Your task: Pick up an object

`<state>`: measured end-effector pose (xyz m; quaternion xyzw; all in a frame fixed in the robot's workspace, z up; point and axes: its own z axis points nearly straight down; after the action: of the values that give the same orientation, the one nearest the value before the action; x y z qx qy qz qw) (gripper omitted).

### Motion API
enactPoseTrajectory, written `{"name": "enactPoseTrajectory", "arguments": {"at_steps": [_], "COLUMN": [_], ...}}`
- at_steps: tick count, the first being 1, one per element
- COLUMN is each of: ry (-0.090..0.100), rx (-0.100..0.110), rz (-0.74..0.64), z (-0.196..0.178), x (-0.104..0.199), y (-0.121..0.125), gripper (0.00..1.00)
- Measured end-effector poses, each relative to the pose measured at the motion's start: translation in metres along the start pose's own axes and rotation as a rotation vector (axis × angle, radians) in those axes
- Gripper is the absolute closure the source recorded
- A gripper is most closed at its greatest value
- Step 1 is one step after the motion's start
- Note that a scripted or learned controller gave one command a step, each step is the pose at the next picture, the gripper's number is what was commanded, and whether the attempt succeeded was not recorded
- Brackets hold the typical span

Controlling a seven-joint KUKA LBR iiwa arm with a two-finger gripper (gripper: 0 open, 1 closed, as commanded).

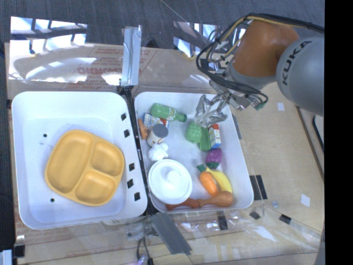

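The green toy vegetable [194,132] sits in the upper right part of the right bin [242,170], directly under my pincer [210,114] and a touch toward the bin's middle. It looks lumpy rather than long, so no axis governs my approach; what counts is that it lies just below and slightly left of my fingertips. Touching it on the right is a small green carton with a printed label [210,137], standing lengthwise down the bin. My pincer hangs just over these two, its metal fingers spread somewhat with nothing visibly between them, though cables and glare muddle that spot, so I take it as open with some doubt.

Also in this bin: a green bottle [167,112] lying crosswise near the top, a grey-capped piece [160,130], a purple eggplant [214,157], a carrot [208,183], a banana [221,180], a white lidded bowl [170,180] and a brown wooden spoon [201,202] along the bottom wall. The left bin [33,115] holds a yellow divided plate [84,167]. Both bins rest on the tabletop [276,164].
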<state>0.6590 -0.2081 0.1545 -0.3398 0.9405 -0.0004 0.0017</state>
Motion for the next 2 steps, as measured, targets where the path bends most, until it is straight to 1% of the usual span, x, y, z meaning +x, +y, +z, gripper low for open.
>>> {"name": "enactPoseTrajectory", "arguments": {"at_steps": [1,2], "ry": [-0.001,0.006], "rx": [0.001,-0.008], "rz": [0.092,-0.068], "z": [-0.064,0.012], "x": [-0.039,0.031], "y": [0.046,0.028], "gripper": [1.0,1.0]}}
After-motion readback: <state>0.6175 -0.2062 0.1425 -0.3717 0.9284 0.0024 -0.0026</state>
